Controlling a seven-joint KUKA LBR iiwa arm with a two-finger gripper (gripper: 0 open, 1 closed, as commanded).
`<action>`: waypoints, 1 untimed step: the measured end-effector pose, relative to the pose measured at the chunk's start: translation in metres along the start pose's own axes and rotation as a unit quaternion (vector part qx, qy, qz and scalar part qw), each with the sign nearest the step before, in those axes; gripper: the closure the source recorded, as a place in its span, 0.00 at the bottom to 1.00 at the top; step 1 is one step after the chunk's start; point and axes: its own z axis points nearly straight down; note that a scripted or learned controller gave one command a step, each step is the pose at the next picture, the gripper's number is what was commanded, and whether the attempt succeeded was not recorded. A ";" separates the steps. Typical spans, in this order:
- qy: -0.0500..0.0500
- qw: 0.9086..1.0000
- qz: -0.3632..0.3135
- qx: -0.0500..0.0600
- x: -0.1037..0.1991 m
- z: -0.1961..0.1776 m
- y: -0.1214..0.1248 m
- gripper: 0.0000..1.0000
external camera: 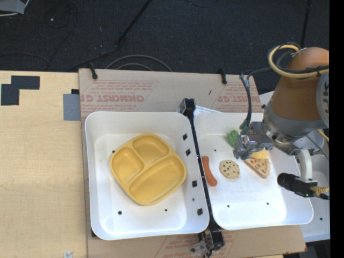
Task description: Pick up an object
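Cardboard sheet (161, 93) with mirrored red print, not readable, gripper (246, 147) over right bin (252, 219), jaws state unclear, cookie (229, 169) at its 7 o'clock, green piece (233, 138) just beside.

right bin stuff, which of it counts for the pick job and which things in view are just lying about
For the job:
- pincer
- cookie
- sausage
- pizza slice
- green piece
- yellow piece

Just lying about:
- yellow divided plate in the left bin
- cardboard sheet

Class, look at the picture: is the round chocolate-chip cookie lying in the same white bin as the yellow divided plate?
No: the round chocolate-chip cookie lies in the right white bin, while the yellow divided plate sits in the left white bin.
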 end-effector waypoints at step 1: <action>0.000 1.000 0.000 -0.001 0.053 -0.001 0.004 1.00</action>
